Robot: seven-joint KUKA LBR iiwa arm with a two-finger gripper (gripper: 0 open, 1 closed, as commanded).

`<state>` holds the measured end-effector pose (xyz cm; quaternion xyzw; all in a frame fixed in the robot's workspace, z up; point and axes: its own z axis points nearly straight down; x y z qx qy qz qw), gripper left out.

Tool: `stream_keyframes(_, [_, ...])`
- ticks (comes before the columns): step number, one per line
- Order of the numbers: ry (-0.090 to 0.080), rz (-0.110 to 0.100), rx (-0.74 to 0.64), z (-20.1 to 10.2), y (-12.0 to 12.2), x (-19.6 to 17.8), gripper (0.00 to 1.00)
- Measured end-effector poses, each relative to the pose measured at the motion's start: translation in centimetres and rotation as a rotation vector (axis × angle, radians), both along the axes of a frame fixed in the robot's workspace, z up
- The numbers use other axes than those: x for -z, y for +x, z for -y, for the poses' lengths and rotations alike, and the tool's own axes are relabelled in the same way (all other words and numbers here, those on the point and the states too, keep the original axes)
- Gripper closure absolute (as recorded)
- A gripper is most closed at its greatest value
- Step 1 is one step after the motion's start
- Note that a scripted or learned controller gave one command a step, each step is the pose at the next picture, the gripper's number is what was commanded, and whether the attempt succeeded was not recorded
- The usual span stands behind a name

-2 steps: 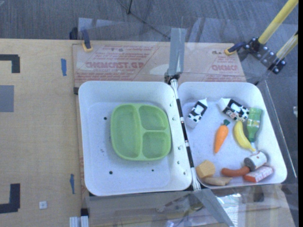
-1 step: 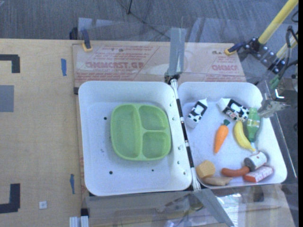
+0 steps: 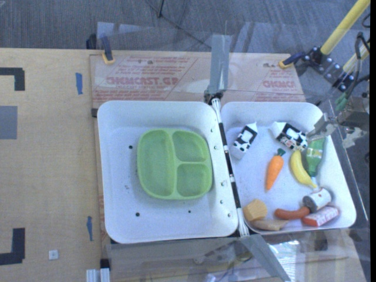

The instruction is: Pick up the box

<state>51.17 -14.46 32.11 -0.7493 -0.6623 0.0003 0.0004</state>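
Observation:
Three boxes lie in the right bin (image 3: 346, 201). One black-and-white patterned box (image 3: 244, 139) sits near the bin's left wall. A second patterned box (image 3: 291, 136) lies toward the back right. A small red and white box (image 3: 322, 216) rests at the front right corner. My gripper (image 3: 325, 126) reaches in over the right rim, just right of the second patterned box and above a green packet (image 3: 315, 155). It looks grey and faint, and nothing shows between its tips.
The right bin also holds a carrot (image 3: 274, 170), a banana (image 3: 301, 168), a sausage (image 3: 291, 212), a small can (image 3: 316, 200) and an orange wedge (image 3: 255, 209). A green divided plate (image 3: 174, 163) lies in the left bin (image 3: 114, 128). A yellow pole (image 3: 350, 17) stands at the back right.

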Motion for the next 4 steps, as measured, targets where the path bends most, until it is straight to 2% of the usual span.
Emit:
stream_keyframes(1, [-0.002,0.002,0.219,4.3,-3.1,-11.4,0.0])
stream_keyframes(2, [0.0,-0.001,0.446,6.0,-3.3,13.3,0.0])
stream_keyframes(3, [-0.001,0.001,0.448,6.1,-3.2,12.3,1.0])
stream_keyframes(4, [-0.001,0.001,0.423,7.0,7.3,5.3,1.0])
